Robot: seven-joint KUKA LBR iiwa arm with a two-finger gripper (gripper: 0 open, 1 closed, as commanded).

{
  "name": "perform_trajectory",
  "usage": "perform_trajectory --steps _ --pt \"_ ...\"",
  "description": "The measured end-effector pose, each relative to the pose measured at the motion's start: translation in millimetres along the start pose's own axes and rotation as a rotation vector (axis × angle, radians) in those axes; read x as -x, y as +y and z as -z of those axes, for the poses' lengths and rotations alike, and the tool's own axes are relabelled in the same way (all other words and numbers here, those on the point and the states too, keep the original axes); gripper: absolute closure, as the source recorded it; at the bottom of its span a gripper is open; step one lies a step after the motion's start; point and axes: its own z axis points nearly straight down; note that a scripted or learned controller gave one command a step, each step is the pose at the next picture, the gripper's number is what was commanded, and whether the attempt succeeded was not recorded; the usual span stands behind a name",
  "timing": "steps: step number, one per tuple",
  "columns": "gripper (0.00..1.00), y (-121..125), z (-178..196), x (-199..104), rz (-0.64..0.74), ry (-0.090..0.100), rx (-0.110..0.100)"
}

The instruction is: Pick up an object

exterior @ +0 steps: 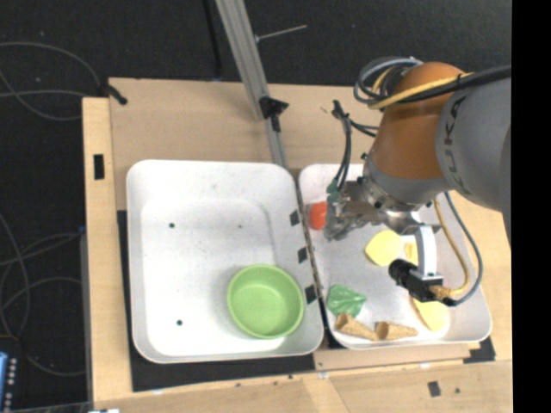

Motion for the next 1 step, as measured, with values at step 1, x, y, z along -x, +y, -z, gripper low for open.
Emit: perform_trajectory --steps 1 --pt "1.0 -5.9 9.1 -61.5 0.004 0.003 0.002"
